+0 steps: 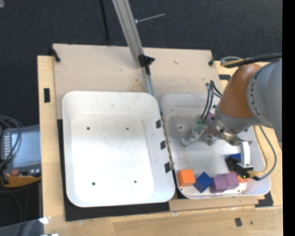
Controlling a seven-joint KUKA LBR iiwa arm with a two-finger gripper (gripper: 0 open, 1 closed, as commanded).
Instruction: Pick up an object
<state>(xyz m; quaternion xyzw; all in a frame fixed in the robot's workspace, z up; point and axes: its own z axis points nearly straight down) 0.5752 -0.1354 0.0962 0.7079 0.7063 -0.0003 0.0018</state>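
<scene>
- The wide, shallow white plastic bin on the left (113, 146) takes up most of the light wooden bench (98, 65).
- Touching it on its right edge is the second shallow white plastic bin (179, 112), where the grey arm with the orange band (246, 97) reaches in from the right.
- The two-finger metal gripper (189, 139) hangs low over that bin's bare middle; I cannot tell its grip, and nothing shows in it.
- The purple foam block (225, 182) lies at the right bin's near edge.
- Just left of it is the blue cube (203, 181).
- Beside that, in the near-left corner, is the orange cube (186, 177).
</scene>
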